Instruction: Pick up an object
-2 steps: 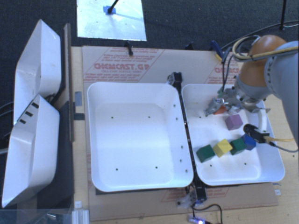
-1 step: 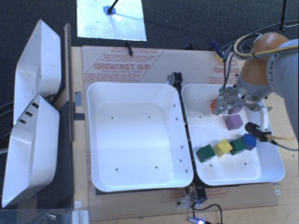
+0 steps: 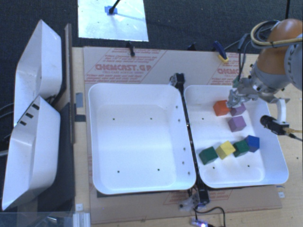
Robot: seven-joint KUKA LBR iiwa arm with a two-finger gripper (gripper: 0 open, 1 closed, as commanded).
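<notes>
Nearest the camera, along the front of the right bin, runs a slanting row of four small blocks: a dark green block at the left, a yellow block touching it, a second green block just beside the yellow one, and a blue block at the right end, pressed against the green. Farther back in the same bin lies a purple block, apart from the row. Behind it sits an orange block, and just to its right a second purple block lies directly under the gripper. The gripper hangs low over that purple block and beside the orange one; whether the fingers are open, closed or gripping anything cannot be told, since the wrist hides them. The grey arm with its orange band comes in from the right above the far edge of the bin. The left bin lies beside the right one, the two meeting at a dark seam. Both rest on the tabletop, whose sheet bears red lettering.
</notes>
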